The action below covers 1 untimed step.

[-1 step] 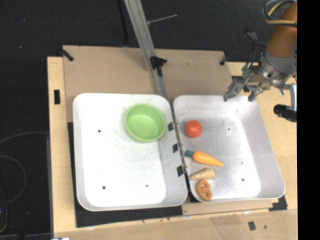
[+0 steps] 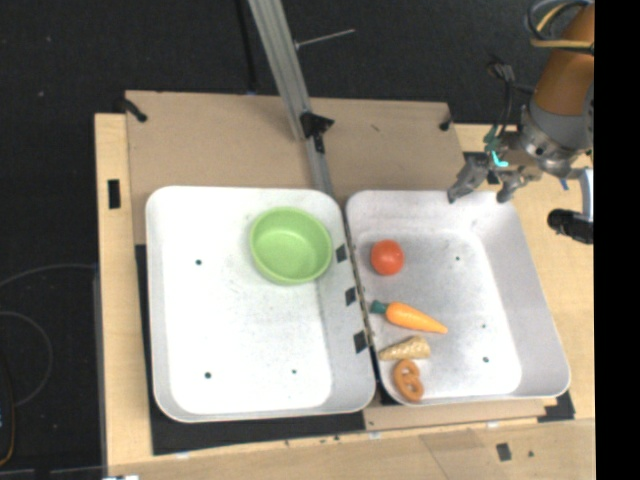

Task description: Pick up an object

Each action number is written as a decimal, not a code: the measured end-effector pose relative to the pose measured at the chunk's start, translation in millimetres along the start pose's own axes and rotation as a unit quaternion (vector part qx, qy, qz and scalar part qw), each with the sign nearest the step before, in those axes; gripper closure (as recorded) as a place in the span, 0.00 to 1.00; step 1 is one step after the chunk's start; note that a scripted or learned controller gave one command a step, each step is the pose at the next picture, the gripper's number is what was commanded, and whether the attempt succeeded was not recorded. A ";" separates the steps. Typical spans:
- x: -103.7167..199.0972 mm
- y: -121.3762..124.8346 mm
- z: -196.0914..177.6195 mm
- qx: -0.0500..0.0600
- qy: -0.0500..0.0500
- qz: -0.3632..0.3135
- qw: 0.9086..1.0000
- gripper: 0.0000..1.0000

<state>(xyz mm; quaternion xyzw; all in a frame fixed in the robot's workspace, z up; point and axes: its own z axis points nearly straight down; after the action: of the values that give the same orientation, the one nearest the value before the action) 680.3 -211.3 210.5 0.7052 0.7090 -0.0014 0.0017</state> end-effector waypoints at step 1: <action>-10.0 3.3 47.2 0.001 0.000 0.002 1.000 0.00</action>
<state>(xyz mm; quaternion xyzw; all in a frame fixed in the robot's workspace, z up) 683.7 -221.5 163.3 0.7069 0.7073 -0.0018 0.0006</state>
